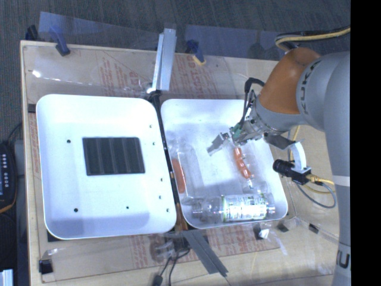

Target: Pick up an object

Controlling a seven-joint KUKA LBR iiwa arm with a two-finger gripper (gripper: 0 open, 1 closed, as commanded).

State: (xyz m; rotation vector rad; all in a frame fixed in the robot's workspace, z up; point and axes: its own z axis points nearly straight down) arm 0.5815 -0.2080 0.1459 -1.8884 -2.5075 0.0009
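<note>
My end effector (pixel 229 139) hangs over the right bin (pixel 178 115), can't tell its finger state; clear bottle (pixel 238 208) lies along the near wall; orange tube (pixel 241 162) just right of the end effector; left bin (pixel 53 159) has a dark panel (pixel 113 155).

Grey rounded arm (pixel 327 94) with an orange band (pixel 286 79), black cables and a small metal pincer (pixel 221 142).

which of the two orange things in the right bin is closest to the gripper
The orange object in the bin's right half, just below the gripper. The other orange object lies along the bin's left wall, farther off.
</note>
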